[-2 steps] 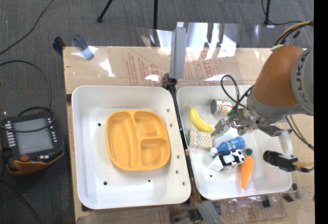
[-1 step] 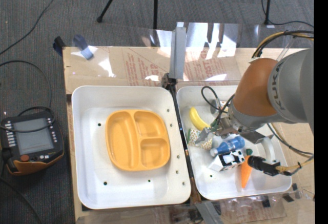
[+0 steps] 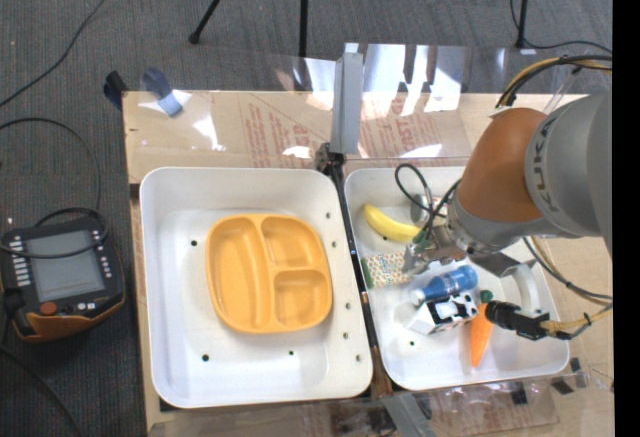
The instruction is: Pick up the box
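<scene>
The box (image 3: pixel 385 268) is a small flat carton with a dotted pattern. It lies in the right bin (image 3: pixel 555 350) near that bin's left wall, just below a banana (image 3: pixel 388 223). My gripper (image 3: pixel 421 247) hangs low over the bin, right beside the box's upper right corner and close to the banana's tip. The bulky grey and orange wrist (image 3: pixel 510 187) above it hides part of the bin's far side. I cannot make out anything held in the gripper.
A blue bottle (image 3: pixel 448 281), a black-and-white carton (image 3: pixel 445 311) and an orange carrot (image 3: pixel 479 335) crowd the right bin just right of the box. The left bin (image 3: pixel 165 225) holds a yellow divided plate (image 3: pixel 268 271). A metal post (image 3: pixel 346 110) stands behind the bins.
</scene>
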